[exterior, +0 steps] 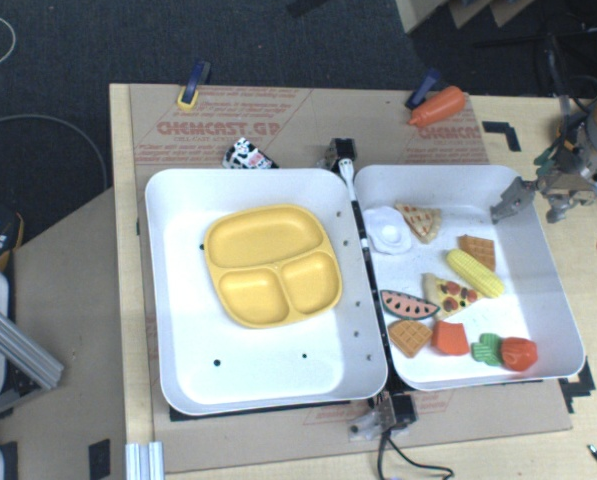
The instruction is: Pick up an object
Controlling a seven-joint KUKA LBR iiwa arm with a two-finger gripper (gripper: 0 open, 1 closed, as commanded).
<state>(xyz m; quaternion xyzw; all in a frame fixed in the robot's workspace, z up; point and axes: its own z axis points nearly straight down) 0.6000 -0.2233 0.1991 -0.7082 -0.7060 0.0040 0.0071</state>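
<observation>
My gripper (533, 205) hangs over the far right corner of the right bin (548, 268), open, with nothing between its fingers. Below and to its left lie toy foods: a yellow corn cob (475, 272), a brown toast square (477, 249), a waffle wedge (419, 220) and a white fried egg (386, 231). Nearer the front are a pizza slice (450, 293), a watermelon slice (408, 305), a round waffle (410, 337), a red block (450, 338) and a tomato with green leaves (508, 352). The gripper touches none of them.
The left bin (178, 318) holds a yellow divided plate (273, 265). Behind the bins on the cardboard lie an orange carrot (438, 106), a black-and-white cow toy (246, 154) and a yellow clamp (190, 88). A black clip (341, 153) sits where the bins meet.
</observation>
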